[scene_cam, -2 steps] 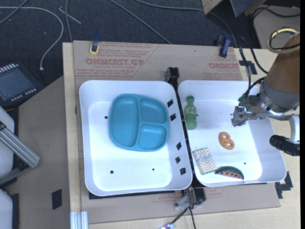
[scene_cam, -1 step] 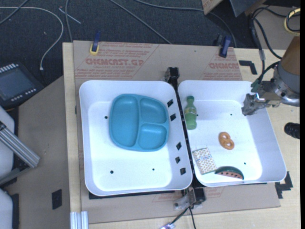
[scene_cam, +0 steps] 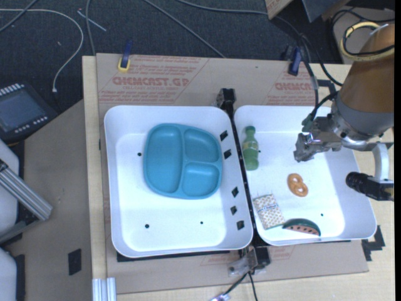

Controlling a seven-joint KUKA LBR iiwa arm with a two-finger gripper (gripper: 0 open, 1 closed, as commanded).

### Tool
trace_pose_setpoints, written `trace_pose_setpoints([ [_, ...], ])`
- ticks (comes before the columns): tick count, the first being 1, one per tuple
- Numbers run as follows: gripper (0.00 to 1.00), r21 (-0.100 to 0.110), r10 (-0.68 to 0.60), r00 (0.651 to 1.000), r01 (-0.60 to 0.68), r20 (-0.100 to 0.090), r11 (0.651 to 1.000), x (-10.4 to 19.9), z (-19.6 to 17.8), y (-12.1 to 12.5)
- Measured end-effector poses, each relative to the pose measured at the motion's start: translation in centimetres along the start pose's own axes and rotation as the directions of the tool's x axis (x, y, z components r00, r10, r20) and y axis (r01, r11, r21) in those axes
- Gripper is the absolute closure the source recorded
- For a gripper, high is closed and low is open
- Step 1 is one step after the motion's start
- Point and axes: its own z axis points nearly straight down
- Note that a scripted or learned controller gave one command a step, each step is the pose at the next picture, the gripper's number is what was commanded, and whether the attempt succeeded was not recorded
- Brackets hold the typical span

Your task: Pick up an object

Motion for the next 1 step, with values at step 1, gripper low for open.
trace_pose_setpoints([
  [1,1.0,0.001,0.0,1.0,0.0,0.0,1.0,4.88,0.61,-1.85],
])
